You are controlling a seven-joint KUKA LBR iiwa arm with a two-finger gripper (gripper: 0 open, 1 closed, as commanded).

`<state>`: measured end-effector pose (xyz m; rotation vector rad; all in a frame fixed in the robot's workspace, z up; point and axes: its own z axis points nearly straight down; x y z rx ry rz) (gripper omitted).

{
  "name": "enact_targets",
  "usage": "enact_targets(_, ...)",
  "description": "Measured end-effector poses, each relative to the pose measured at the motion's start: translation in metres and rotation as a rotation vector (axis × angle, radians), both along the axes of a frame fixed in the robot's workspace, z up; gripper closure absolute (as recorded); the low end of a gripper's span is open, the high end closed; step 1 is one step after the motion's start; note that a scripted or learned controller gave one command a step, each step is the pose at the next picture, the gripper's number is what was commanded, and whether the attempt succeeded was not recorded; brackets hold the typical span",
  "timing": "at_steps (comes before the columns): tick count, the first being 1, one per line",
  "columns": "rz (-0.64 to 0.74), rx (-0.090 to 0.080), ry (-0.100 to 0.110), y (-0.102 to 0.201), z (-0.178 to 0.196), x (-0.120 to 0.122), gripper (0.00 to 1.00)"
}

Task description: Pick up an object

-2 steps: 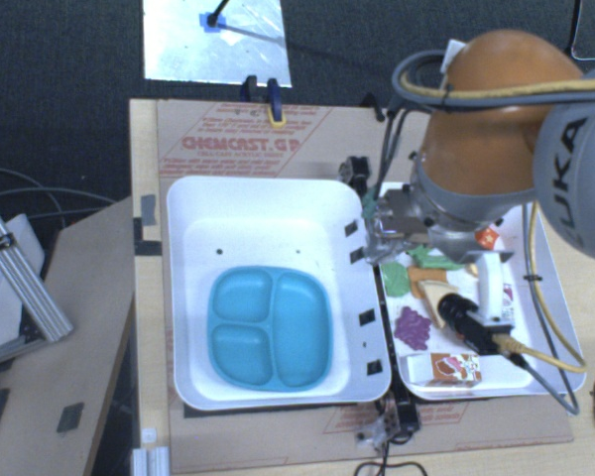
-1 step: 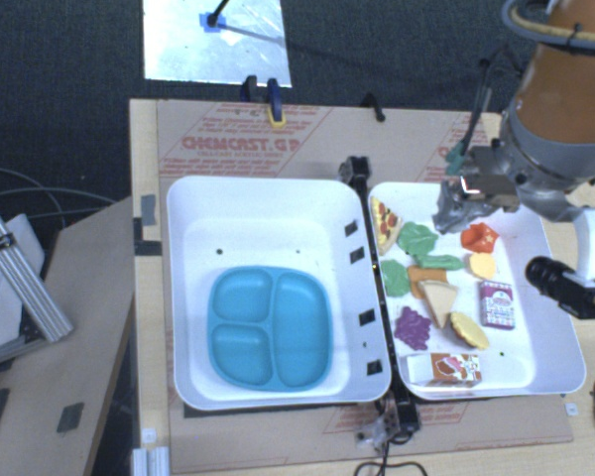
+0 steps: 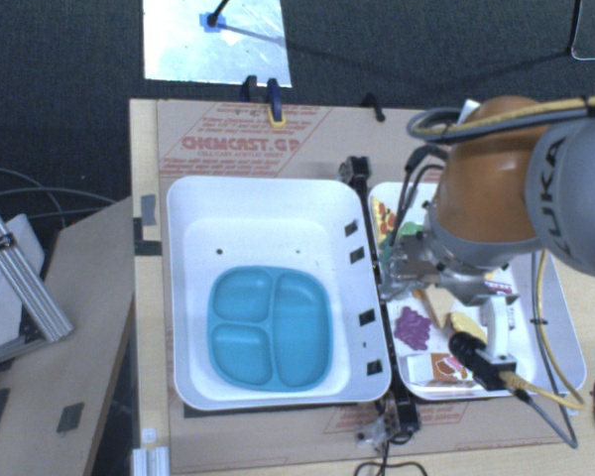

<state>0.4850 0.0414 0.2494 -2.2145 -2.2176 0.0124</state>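
My gripper [image 3: 405, 270] reaches down into the right bin [image 3: 565, 365], near its left wall, and the orange wrist band [image 3: 481, 191] above hides most of it. A purple grape bunch [image 3: 412, 327] lies just in front of the gripper. Close by are a thin wooden stick [image 3: 428, 308], a yellow piece [image 3: 463, 321] and a brown and orange item [image 3: 446, 368]. A green item [image 3: 411, 231] and a red and yellow item [image 3: 385, 216] lie behind the gripper at the bin's far left. I cannot see anything held.
The left bin [image 3: 268, 201] holds a blue divided plate [image 3: 272, 327]. Black clips [image 3: 358, 256] line the wall between the bins. A yellow cable and black connector [image 3: 481, 357] hang from the arm over the right bin's front.
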Motion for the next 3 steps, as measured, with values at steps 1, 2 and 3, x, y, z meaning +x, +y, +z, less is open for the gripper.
enact_targets(1,0.003,0.001,-0.014,-0.001,0.018,0.003,1.0)
enact_targets(2,0.004,0.002,-0.015,-0.001,0.029,0.003,1.0)
enact_targets(3,-0.005,-0.002,-0.014,-0.053,0.035,0.002,1.0)
